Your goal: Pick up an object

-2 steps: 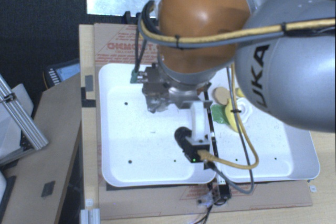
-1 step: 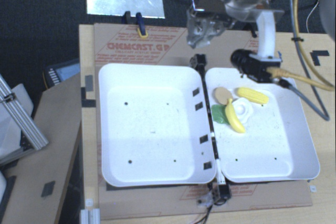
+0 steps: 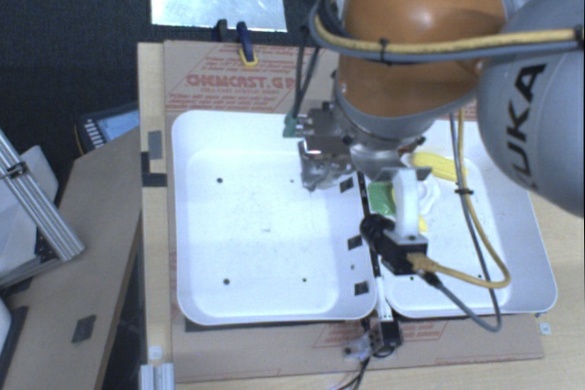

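The grey arm [image 3: 430, 41] hung over the seam between two white bins [image 3: 238, 224]. Its tool [image 3: 318, 167] sat at the left bin's right edge; whether open or closed, I couldn't tell. Yellow and green objects [image 3: 430, 167] lay in the right bin [image 3: 512, 269].

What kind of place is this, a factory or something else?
More likely a robotics lab or test bench than a factory: a KUKA arm hangs over two shallow white bins set on cardboard, with loose yellow cabling and a few small objects.
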`<state>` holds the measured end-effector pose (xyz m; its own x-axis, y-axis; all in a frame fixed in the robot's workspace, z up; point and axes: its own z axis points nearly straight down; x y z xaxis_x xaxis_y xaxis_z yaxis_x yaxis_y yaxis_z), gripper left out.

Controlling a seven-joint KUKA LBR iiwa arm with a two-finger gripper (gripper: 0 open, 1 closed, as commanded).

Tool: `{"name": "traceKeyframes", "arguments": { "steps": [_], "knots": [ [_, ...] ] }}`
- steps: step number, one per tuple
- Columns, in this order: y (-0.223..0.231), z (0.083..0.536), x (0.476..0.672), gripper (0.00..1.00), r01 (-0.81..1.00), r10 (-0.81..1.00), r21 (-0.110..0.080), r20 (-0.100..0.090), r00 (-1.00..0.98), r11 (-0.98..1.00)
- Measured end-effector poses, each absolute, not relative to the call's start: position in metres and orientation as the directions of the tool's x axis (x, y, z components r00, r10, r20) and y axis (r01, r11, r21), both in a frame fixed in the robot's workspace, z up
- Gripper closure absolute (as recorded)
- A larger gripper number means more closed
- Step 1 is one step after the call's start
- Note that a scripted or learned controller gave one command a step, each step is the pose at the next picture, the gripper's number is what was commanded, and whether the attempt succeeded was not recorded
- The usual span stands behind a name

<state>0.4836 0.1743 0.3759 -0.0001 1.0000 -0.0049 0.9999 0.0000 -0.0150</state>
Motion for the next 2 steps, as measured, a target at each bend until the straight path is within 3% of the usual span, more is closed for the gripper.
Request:
{"name": "traceKeyframes", "arguments": {
  "steps": [1,2],
  "knots": [
    [0.175,0.384,0.487,0.00,1.000,1.000,0.001,0.001,0.000,0.000],
    [0.175,0.395,0.487,1.00,1.000,1.000,0.004,0.002,-0.002,0.002]
  ]
}}
